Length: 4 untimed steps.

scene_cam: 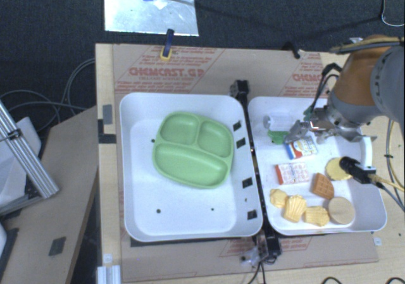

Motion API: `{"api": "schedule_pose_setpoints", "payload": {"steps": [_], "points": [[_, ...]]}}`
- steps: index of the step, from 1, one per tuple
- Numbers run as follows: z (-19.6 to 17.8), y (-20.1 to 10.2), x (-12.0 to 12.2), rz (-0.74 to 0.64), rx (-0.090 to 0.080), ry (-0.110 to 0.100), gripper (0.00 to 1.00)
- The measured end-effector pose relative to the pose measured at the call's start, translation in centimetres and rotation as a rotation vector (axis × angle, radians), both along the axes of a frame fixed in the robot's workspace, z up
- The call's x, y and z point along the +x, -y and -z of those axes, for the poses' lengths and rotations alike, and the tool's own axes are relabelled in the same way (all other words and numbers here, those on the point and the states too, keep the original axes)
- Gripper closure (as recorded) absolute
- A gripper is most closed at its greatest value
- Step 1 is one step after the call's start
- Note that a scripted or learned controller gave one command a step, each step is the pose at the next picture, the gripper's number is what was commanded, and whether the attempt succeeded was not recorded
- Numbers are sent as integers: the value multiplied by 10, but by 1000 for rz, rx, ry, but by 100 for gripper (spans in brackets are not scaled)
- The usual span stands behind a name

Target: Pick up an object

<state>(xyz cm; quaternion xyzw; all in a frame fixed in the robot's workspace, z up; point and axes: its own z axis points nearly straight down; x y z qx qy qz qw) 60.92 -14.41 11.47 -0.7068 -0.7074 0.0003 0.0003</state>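
We see the claw (297,129) low over the far part of the right bin (373,178), near that bin's left wall, and we cannot tell from this slant whether it is apart or together, nor whether it grips anything. Just below it lies a small carton (302,147) with blue and red print, which we judge the likeliest target; it looks light and stiff-sided, probably thin card that dents if squeezed hard, so we would take it across its short width. Nearer the front edge sit a red-printed packet (292,173), a waffle-like piece (321,186), a round biscuit-like disc (342,209) and yellow toy food pieces (296,207), all seemingly light, hard plastic and a bit slippery. The left bin (136,150) holds a green divided plate (192,149). On the board under the bins, along the far edge of the surface, red lettering reads roughly "CHEMCAST GP" (166,73); the print on the packets is too small to read.
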Motion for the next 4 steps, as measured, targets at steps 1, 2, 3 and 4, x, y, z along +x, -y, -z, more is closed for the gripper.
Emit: {"api": "schedule_pose_setpoints", "payload": {"steps": [1,2,3,4], "points": [[25,2,3,1,-5,9,0],[10,0,8,-2,-3,22,100],[-52,5,5,-2,-1,7,100],[-107,5,7,-4,-2,9,100]]}}
